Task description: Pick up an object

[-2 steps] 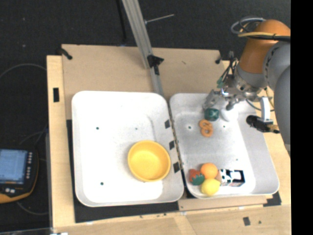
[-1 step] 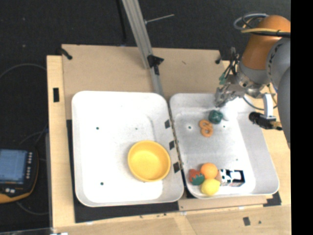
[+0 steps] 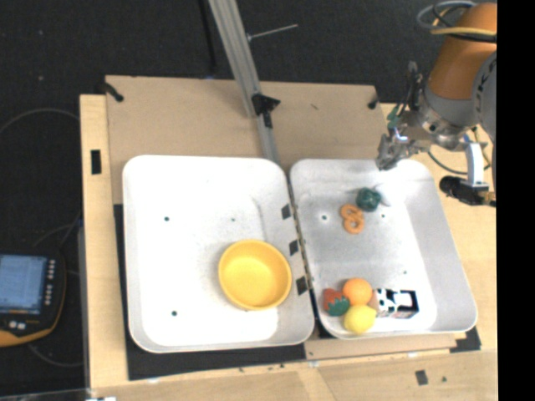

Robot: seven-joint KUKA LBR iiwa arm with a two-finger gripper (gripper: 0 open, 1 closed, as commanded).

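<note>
one tool (image 3: 387, 159) above right bin (image 3: 418, 224) rim.

Bench (image 3: 192, 124): tan board under two white bins | left bin (image 3: 159, 224): holds a yellow bowl (image 3: 254, 274), upright, near its right wall | metal pole (image 3: 238, 57): slants from top centre toward the bins' junction | handheld pendant (image 3: 27, 295): lit screen, at left edge, off the bench

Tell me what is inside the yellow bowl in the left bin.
The yellow bowl shows only its own yellow inner surface, nothing lying in it. The part of the left bin floor beneath the bowl is covered.
</note>
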